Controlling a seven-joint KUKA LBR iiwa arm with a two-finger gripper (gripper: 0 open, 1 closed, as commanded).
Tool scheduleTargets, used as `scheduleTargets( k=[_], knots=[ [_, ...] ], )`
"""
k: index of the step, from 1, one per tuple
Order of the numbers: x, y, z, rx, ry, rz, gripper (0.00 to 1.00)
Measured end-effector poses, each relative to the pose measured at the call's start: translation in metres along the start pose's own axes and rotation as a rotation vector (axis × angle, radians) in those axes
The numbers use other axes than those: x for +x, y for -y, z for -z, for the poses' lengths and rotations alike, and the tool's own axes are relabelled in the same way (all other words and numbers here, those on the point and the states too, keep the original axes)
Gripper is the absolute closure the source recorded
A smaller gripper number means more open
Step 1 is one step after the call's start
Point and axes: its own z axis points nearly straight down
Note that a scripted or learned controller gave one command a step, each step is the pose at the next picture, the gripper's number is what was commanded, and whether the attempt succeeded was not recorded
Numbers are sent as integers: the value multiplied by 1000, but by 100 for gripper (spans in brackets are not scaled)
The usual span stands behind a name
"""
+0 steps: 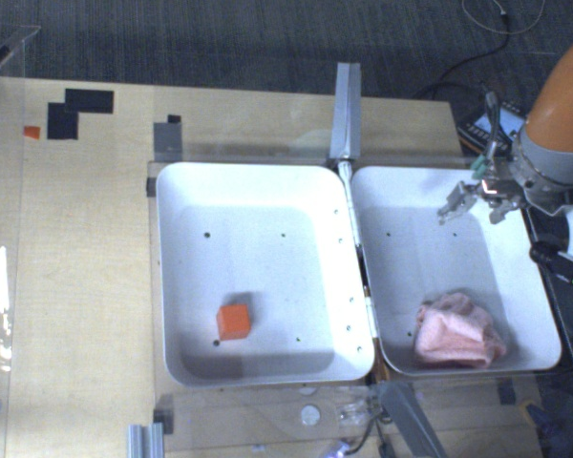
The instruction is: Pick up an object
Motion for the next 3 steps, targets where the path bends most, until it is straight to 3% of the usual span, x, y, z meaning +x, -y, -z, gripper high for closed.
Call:
scheduleTargets(
  k=[1, 2, 3],
  knots=[
    [-57, 83, -92, 1, 1, -127, 0],
    [31, 80, -129, -14, 2, -5, 0],
    [51, 22, -130, -12, 3, 236, 0]
  ],
)
